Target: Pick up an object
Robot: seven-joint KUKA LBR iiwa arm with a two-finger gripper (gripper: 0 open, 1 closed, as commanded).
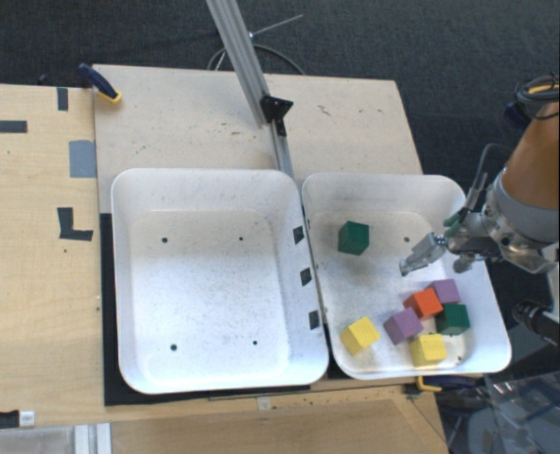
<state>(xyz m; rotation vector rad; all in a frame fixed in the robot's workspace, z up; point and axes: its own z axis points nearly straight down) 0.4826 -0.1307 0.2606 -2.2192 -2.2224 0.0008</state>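
I have the pincer (422, 256) hanging over the right bin (384, 189), near its right wall, and I cannot tell from this angle whether it is apart or together; nothing shows between its tips. Any block will do for the task. The green cube (354, 237) sits alone in the middle of that bin, well apart from everything else, so I judge it the cleanest target: I would shift left, line the tips up across two flat faces, come straight down and close.

The rest crowd the near right corner: an orange block (424, 302) touching a purple block (446, 289) and a dark green block (453, 318), with another purple block (403, 325) and a yellow block (428, 349) just beside them, and a second yellow cube (361, 334) slightly off to the left. Going for that cluster risks a tip landing on a neighbour and pushing blocks about, and the bin wall is close there.

The left bin (129, 197) and a metal rail (237, 41) running across the surface (34, 159) lie outside my path
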